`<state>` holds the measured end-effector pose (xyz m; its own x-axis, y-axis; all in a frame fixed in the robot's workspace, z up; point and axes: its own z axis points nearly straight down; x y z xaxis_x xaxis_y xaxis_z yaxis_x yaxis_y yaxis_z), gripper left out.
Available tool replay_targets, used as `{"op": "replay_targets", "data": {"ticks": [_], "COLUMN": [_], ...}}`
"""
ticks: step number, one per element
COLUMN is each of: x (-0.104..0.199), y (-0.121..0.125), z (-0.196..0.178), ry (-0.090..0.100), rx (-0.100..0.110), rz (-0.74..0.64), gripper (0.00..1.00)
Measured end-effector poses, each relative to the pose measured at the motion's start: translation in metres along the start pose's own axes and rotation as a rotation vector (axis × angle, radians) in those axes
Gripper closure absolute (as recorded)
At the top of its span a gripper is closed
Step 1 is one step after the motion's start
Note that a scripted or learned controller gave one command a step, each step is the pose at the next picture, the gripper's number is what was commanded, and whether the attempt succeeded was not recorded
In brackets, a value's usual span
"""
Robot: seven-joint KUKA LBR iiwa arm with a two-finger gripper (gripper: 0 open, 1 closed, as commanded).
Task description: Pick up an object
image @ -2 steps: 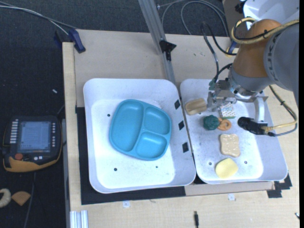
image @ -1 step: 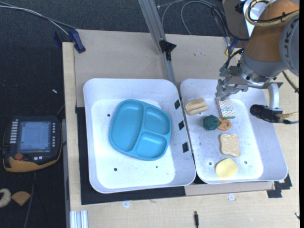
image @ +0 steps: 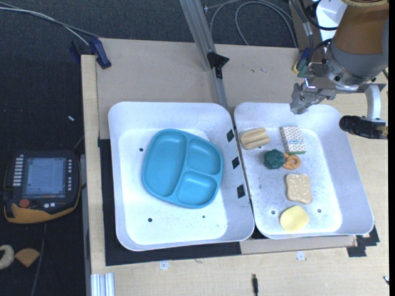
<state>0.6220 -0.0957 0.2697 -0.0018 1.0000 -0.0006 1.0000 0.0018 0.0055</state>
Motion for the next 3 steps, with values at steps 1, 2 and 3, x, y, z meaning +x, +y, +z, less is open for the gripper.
{"op": "replay_targets", "data": {"ticks": [1,2,3], "x": [0.0,0.052,0.101], "y": [0.001,0.0,-0.002], "z": [-0.011,0.01,0.024], "ry": [0.0,0.003,0.002], "rx": [0.002,0.008,0.008], "rz": [0.0,-0.003,-0.003], "gripper": [1.0,1.0,1.0]}}
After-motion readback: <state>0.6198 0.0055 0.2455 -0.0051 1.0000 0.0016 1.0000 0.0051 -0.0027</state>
